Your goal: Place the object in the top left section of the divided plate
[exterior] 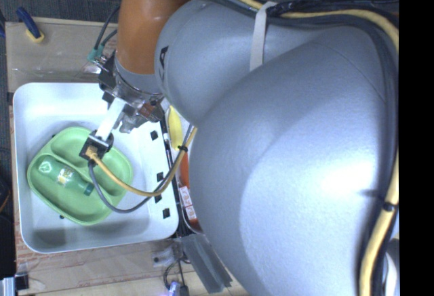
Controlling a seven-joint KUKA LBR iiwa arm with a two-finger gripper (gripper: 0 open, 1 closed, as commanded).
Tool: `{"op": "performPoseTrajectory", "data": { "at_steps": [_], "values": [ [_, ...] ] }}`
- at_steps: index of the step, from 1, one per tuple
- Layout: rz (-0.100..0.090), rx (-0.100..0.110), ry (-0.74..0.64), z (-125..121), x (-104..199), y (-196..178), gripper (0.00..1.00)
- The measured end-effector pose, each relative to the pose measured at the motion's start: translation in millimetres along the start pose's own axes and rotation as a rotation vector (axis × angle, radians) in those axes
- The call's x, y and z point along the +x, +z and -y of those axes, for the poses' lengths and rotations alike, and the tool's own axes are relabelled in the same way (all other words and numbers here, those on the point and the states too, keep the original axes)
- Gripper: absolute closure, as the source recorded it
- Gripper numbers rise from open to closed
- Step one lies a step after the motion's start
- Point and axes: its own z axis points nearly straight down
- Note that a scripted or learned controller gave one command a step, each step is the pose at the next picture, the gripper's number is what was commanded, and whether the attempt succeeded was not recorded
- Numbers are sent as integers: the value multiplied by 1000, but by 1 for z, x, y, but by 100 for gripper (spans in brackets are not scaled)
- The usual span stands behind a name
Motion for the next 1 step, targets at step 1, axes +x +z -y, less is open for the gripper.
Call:
{"op": "performPoseTrajectory", "data": {
  "at_steps": [1],
  "values": [
    [-1, -1, 170, 67, 5, 7, 100]
  ]
}}
